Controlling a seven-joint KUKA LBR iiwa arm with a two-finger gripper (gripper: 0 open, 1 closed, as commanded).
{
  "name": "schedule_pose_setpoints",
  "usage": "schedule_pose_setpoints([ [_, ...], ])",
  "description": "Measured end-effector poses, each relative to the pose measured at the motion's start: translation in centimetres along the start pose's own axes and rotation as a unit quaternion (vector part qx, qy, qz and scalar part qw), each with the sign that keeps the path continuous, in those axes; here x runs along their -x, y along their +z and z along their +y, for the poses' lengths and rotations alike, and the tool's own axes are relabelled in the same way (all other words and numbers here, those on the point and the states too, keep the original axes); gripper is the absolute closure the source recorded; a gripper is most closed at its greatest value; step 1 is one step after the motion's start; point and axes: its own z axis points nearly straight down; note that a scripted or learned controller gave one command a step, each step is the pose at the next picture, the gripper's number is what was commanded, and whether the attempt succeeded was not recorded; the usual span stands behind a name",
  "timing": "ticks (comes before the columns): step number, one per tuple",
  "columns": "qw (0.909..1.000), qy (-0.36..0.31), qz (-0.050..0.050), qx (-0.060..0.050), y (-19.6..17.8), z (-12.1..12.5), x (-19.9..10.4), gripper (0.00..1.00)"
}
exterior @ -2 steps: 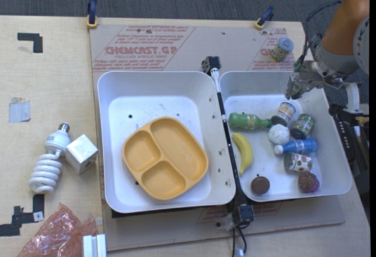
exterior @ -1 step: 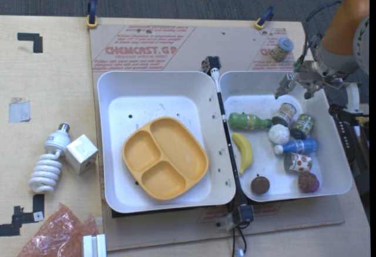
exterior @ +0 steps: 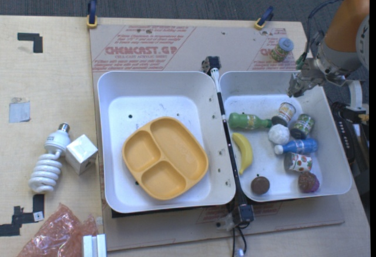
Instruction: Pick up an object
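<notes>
Objects for picking sit in the right bin [exterior: 335, 132]: a green bottle [exterior: 249, 122] lying on its side near the divider, a banana [exterior: 243, 152] below it, a white ball [exterior: 279, 134], a blue-and-white bottle [exterior: 296, 146], three small cans [exterior: 285, 113] [exterior: 302, 126] [exterior: 298, 162], a brown round item [exterior: 260, 185] and a dark reddish fruit [exterior: 308, 182] at the near edge. I see the gripper [exterior: 298, 85] over the bin's far right corner, above and clear of the cans; I cannot tell how its jaws stand, and nothing shows between them. The left bin [exterior: 117, 103] holds a yellow divided plate [exterior: 165, 158]. A light bulb [exterior: 49, 159] and white cube [exterior: 81, 152] lie on the bench left of it.
</notes>
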Motion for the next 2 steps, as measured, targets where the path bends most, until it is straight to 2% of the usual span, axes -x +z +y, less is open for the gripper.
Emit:
schedule_pose_setpoints([
  [1,1.0,0.0,0.0,0.0,0.0,0.0,0.0,0.0],
  [2,1.0,0.0,0.002,-0.003,1.8,-0.1,-3.4,0.0],
])
